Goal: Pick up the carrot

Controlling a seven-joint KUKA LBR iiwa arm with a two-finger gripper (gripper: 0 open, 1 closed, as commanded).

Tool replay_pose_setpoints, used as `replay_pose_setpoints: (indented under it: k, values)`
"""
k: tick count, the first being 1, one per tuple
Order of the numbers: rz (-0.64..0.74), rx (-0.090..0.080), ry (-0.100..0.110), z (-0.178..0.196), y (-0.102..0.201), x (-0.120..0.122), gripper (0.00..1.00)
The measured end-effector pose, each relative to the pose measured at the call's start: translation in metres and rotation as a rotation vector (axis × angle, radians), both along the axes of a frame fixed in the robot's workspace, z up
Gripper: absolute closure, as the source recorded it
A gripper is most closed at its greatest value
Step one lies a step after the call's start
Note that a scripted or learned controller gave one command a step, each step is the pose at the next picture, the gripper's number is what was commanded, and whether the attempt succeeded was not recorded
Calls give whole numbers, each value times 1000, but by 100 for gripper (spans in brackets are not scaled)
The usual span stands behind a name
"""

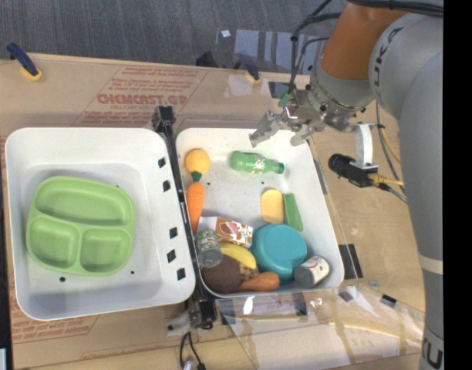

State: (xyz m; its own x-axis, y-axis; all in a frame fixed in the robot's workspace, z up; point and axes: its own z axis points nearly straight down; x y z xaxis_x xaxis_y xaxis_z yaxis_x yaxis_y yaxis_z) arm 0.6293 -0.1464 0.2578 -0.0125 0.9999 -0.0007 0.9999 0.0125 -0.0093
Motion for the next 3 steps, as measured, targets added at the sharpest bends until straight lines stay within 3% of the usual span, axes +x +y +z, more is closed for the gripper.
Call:
replay_pose_setpoints:
  k: [1, 2, 3]
  values:
    - [49, 2, 15, -155, 44, -7, 0]
    - [-166, -2, -5, -165, 49, -46, 0]
    - [-21, -2, -2, -165, -40, -20, 0]
